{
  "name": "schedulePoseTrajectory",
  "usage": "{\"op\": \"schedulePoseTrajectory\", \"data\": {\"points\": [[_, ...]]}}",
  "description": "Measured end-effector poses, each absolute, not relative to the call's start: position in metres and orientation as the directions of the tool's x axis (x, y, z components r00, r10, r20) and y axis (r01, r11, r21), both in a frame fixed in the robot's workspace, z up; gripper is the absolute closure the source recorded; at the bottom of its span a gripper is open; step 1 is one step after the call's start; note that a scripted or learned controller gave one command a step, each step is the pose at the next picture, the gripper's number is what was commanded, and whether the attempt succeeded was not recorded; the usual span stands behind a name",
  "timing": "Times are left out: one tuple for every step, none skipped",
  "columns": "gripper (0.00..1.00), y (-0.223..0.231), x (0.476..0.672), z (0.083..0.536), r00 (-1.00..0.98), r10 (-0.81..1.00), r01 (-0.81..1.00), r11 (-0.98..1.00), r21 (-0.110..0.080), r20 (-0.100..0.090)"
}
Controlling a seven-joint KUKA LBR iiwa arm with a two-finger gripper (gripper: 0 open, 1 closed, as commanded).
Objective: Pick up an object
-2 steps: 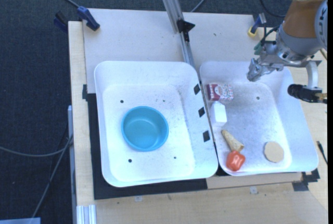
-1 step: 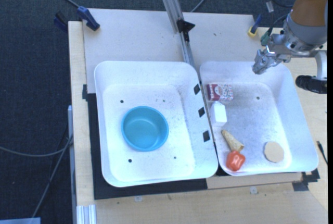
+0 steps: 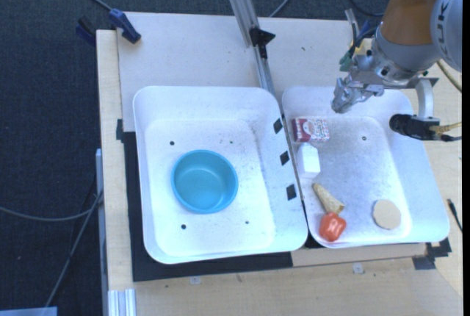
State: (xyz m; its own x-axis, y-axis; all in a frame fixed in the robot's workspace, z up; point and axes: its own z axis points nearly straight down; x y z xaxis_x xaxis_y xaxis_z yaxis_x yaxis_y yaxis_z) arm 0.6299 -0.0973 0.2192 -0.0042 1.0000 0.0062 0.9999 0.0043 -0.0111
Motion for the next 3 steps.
{"op": "schedulePoseTrajectory", "data": {"points": [[1.00,-0.042,0.624,0.235,-0.006,1.000,1.000,0.006,-0.009,0.007],[1.00,0.004,0.611,0.243,-0.005,1.000,1.000,0.005,-0.014,0.007],[1.00,0.051,0.596,0.233,-0.005,1.000,1.000,0.005,-0.017,0.005]]}}
